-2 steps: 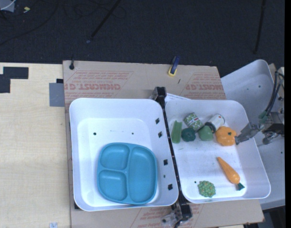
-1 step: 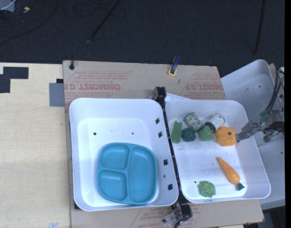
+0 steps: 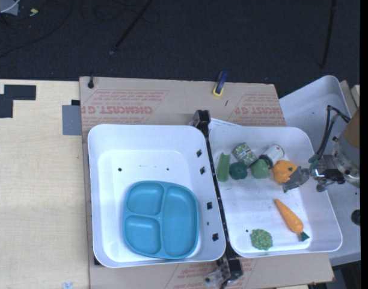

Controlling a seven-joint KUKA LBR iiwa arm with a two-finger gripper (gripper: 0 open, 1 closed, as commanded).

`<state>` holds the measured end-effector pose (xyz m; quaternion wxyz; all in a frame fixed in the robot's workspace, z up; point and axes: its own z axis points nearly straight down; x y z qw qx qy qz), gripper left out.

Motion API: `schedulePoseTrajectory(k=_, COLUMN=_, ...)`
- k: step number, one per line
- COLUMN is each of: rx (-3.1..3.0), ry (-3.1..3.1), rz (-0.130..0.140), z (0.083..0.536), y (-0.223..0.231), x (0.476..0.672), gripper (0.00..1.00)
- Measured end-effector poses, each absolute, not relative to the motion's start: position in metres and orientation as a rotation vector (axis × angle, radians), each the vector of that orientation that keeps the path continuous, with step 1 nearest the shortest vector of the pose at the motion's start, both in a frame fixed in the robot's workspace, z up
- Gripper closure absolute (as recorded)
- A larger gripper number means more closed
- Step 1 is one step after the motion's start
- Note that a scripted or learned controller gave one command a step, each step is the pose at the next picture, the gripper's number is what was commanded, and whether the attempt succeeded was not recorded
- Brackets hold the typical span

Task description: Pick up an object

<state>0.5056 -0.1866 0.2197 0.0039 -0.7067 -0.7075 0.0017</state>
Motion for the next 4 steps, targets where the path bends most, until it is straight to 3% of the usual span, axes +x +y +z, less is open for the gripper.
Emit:
schedulePoseTrajectory(k=3, rx=-2.22, ry=-2.219, rz=0.002, z=0.085, y=-0.184, x=0.501, gripper=0.0)
schedulePoseTrajectory(k=4, rx=-2.226, ry=-2.215, rz=-0.001, z=0.098, y=-0.186, x=0.502, gripper=1.0)
